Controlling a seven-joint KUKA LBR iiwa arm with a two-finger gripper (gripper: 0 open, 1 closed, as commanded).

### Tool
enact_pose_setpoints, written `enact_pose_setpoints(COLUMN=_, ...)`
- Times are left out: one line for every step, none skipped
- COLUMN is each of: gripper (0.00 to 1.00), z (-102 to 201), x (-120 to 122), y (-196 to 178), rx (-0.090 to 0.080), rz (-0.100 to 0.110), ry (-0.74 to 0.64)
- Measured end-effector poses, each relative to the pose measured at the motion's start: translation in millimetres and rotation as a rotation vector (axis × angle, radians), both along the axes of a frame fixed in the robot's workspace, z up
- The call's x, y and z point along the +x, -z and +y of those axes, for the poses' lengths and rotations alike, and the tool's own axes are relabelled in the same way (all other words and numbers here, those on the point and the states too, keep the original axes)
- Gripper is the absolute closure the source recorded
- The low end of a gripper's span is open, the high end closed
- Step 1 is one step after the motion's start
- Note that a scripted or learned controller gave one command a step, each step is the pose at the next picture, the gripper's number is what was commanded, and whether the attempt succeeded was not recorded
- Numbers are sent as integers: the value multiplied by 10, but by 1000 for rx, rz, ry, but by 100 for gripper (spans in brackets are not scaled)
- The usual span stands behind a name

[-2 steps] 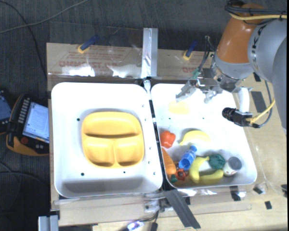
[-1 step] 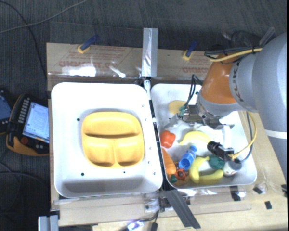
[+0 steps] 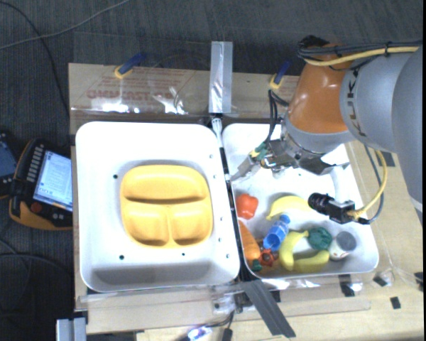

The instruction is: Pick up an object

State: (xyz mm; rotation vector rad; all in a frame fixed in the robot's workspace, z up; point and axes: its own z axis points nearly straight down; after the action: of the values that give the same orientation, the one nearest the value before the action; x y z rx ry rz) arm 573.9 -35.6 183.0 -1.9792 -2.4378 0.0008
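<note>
Gripper (image 3: 250, 163) hangs over the right bin (image 3: 363, 258), close to its left wall; bare floor beneath it. Finger state: cannot tell. Orange object (image 3: 247, 205) lies just at its 6 o'clock, apart; banana (image 3: 289, 205) at 4 o'clock.

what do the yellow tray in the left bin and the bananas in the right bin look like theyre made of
Yellow tray: likely moulded plastic, smooth, soft sheen, rounded compartments. Bananas: probably plastic or rubber toys, with uniform glossy yellow.

Toys (image 3: 291, 240) crowd the right bin's (image 3: 366, 258) near end; its far end lies open.
</note>
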Motion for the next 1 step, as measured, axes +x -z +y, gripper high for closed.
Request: enact_pose_setpoints(gripper=0, z=-244, x=-762, y=4, rx=0, rz=3, ry=67)
